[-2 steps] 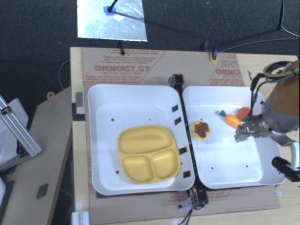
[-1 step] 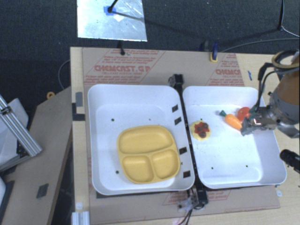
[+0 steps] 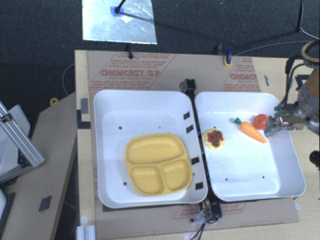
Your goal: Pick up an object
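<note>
In the right bin (image 3: 250,184), an orange toy carrot (image 3: 253,132) with a green tip lies slanted near the far right side. A red tomato-like toy (image 3: 260,120) sits just behind it, touching or nearly touching. A small round yellow toy with red and dark toppings (image 3: 215,138) rests near the bin's left wall. My gripper (image 3: 274,125) hangs low at the bin's right side, right beside the tomato and the carrot's thick end. Nothing is visibly held in it.
The left bin (image 3: 115,109) holds a yellow divided plate (image 3: 158,163). A black divider strip (image 3: 197,144) runs between the bins. The grey arm (image 3: 305,111) with cables comes in over the right bin's far right rim.
</note>
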`<control>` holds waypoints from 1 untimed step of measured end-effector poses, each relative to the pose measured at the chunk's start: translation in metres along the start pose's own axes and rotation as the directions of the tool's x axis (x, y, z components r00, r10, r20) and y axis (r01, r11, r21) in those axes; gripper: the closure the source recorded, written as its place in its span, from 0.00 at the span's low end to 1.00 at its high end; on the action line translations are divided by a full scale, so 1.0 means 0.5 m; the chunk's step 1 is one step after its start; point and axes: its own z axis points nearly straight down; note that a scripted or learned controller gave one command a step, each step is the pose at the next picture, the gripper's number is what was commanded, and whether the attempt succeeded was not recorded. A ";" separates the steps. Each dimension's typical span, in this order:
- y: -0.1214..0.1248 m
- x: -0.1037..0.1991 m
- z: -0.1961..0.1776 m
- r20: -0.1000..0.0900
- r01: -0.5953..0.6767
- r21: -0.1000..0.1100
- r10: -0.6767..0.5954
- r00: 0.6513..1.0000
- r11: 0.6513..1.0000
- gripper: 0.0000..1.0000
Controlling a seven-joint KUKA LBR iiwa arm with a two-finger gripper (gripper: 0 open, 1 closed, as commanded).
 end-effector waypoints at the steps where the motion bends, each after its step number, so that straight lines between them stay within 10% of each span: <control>1: 0.011 0.103 0.036 -0.003 0.004 0.004 -0.004 1.000 1.000 1.00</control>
